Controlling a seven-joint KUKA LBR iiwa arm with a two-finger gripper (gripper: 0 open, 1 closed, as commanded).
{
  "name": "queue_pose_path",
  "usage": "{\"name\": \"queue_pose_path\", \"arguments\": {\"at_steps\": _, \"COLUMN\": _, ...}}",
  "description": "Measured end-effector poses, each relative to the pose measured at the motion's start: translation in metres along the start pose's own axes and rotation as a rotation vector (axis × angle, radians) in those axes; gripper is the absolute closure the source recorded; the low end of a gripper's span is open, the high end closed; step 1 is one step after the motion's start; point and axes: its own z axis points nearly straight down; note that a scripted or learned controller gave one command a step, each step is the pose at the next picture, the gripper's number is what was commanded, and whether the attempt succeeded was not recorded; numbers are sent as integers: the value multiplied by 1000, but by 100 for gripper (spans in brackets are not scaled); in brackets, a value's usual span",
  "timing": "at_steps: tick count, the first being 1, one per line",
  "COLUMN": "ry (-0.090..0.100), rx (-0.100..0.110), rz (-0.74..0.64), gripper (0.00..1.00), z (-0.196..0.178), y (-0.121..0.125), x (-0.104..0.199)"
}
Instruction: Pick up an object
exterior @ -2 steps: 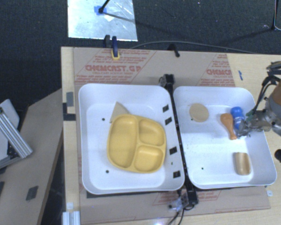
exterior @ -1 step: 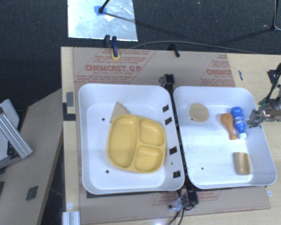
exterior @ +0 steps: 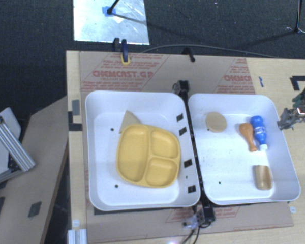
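Note:
The right bin (exterior: pixel 274 187) holds a round tan disc (exterior: pixel 215 121), an orange-brown wooden piece (exterior: pixel 248 135), a blue and white bottle (exterior: pixel 258 131) lying right beside it, and a tan block (exterior: pixel 262 177) near the front right corner. In the left bin (exterior: pixel 99 136) lies a yellow divided plate (exterior: pixel 147 155), with a tan wedge (exterior: pixel 129 119) poking out from behind its far left edge. My gripper (exterior: pixel 291 117) is at the right edge of the view, just outside the right bin's right rim, level with the bottle and apart from every object.
Both bins stand on a cardboard sheet (exterior: pixel 142 72) on the bench. A black divider strip (exterior: pixel 189 136) runs between the bins. A clamp (exterior: pixel 123 50) sits at the cardboard's far edge, and a silvery plate (exterior: pixel 111 14) lies beyond it.

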Motion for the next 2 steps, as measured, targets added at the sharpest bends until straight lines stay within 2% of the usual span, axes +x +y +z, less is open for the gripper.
{"name": "queue_pose_path", "arguments": {"at_steps": 1, "ry": 4, "rx": 7, "rz": -4, "gripper": 100, "z": 19, "y": -5, "x": 51}}
{"name": "queue_pose_path", "arguments": {"at_steps": 2, "ry": 5, "rx": 6, "rz": -6, "gripper": 100, "z": 15, "y": -9, "x": 105}}
